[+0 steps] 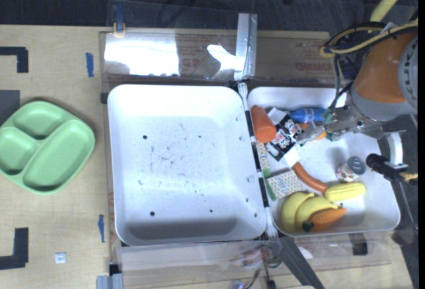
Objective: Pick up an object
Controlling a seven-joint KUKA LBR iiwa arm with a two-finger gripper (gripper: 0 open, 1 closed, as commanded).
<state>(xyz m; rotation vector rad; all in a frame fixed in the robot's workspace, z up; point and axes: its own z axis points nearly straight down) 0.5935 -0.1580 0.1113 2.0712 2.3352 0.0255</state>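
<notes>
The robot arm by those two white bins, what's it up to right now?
The arm reaches in from the right over the right bin, which holds a jumble: bananas, a blue bottle, an orange cup, a carrot-like piece and some cards. Its gripper sits low at the bin's far end, close beside the blue bottle, with nothing visibly lifted. A green divided plate rests on the bench to the left.

view: overhead, slanted | covers: both bins (176,148) (arm (385,75) enters right)
</notes>
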